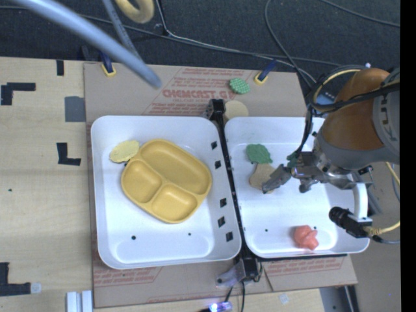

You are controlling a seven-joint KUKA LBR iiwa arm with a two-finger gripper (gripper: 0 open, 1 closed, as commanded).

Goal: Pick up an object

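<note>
Pale wooden bench [39, 194] under cardboard sheet [188, 90] (red print); dark carpet [214, 12] beyond

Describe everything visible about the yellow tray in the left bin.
The yellow tray is a rounded, shallow dish of what looks like smooth plastic, divided by raised ridges into three compartments: one large across its upper part and two smaller below. It lies flat and right way up, turned at a slant to the walls of the left bin, roughly in the middle of the floor. A pale yellow, bumpy round piece sits against its upper left rim. Nothing rests inside its compartments.
</note>
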